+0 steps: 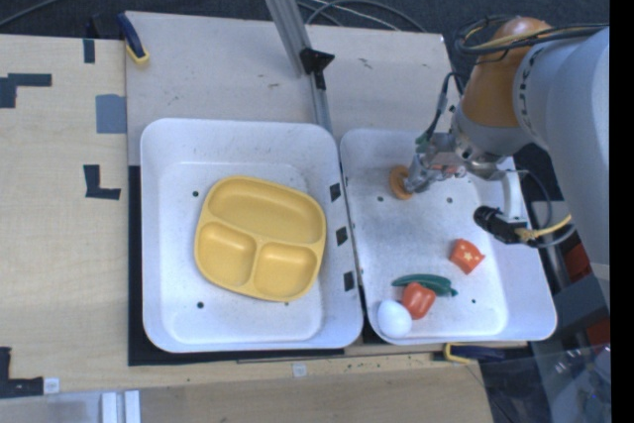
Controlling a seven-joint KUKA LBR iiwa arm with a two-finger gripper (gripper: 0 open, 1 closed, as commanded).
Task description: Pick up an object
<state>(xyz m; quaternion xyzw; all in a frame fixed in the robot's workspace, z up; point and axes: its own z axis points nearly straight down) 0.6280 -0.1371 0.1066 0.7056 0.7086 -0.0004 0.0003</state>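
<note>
While my gripper [418,175] sits low in the right bin [525,312], I cannot tell its opening; beside it lies one orange piece [399,183]. Left bin [158,213] holds one yellow tray [261,238].

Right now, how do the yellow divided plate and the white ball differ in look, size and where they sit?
The yellow divided plate is flat and broad with three compartments; the white ball is round and far smaller. The plate lies alone in the left bin, near its middle; the ball sits in the right bin, at its front left corner, beside a red and green vegetable piece. Both rest apart from the gripper.
</note>
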